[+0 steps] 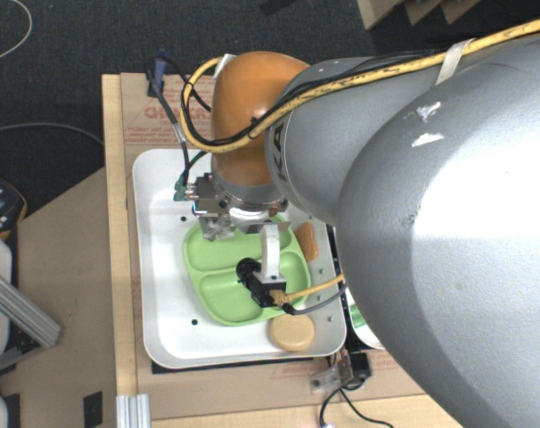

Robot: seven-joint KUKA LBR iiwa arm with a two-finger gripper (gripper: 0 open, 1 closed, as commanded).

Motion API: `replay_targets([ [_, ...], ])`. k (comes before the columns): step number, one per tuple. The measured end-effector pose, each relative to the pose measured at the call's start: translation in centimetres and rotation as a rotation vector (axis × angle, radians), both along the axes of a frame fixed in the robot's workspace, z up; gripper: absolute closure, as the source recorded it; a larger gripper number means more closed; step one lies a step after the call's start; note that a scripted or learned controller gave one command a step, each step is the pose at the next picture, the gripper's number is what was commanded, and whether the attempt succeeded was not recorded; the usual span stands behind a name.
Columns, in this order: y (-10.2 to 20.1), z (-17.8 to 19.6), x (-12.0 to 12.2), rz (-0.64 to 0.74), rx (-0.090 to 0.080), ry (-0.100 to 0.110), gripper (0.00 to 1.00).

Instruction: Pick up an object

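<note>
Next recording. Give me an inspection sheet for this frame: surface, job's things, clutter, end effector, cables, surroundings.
Surface: left white bin on a pale bench.
Job's things: green divided tray in the bin; tan round piece in the bin's lower right corner in the view; brownish piece by the tray's right edge.
Clutter: a small dark speck on the bin floor.
End effector: low over the tray's far left part.
Cables: yellow cable looped beside the orange band; thin pale cable on the floor.
Surroundings: dark floor; metal rail at left.
</note>
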State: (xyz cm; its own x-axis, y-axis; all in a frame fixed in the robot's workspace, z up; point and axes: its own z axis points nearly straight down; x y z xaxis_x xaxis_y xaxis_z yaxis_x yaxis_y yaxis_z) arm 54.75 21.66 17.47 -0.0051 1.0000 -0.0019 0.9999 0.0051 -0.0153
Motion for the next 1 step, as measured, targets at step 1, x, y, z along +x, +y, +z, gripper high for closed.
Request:
replay_targets([
  [1, 0.85, 15.03, 5.15, -0.003, 0.008, -0.035, 1.00],
])
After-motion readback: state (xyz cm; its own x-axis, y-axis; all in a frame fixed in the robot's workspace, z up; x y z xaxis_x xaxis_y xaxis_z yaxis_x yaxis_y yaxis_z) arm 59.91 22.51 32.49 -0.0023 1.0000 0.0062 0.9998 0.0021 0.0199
